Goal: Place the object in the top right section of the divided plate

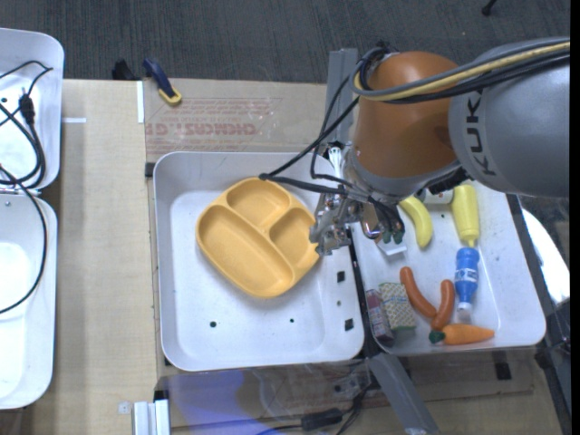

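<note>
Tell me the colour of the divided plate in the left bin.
Yellow-orange, plain, no pattern. The divided plate shows clearly in the camera view.

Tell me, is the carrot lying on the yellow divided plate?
No, the carrot lies in the right bin, apart from the plate.

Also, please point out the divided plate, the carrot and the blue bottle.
divided plate (237, 250): camera view, floor of its large section.
carrot (468, 334): camera view, middle of its orange body.
blue bottle (466, 274): camera view, its blue label.

Gripper (337, 229) fingers indistinct amid cables
</note>
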You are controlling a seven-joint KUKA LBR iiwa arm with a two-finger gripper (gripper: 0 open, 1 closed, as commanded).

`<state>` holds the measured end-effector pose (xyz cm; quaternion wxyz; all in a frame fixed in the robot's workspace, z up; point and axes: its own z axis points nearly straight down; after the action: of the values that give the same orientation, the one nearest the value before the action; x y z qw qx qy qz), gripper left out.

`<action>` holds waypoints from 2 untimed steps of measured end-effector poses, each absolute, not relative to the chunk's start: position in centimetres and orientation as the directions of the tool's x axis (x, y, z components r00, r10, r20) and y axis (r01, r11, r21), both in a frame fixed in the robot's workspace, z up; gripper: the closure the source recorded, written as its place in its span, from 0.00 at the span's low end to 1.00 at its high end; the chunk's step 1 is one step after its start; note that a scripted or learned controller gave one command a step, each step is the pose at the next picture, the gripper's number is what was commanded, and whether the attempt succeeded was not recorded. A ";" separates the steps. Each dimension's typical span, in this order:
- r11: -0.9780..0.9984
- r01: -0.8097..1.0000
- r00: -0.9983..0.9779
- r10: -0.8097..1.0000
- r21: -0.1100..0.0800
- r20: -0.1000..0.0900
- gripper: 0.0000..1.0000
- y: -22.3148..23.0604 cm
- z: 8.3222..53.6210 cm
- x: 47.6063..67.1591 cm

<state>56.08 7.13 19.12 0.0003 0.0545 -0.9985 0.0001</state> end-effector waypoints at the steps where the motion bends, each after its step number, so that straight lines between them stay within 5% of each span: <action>1: 0.973 -0.230 -0.973 -0.230 0.001 0.000 1.00 10.0 13.2 55.1; 2: 0.965 -0.262 -0.965 -0.262 0.000 -0.006 1.00 9.4 20.8 62.6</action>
<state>62.63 9.39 20.82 -0.0030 0.1322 -0.9912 -0.0002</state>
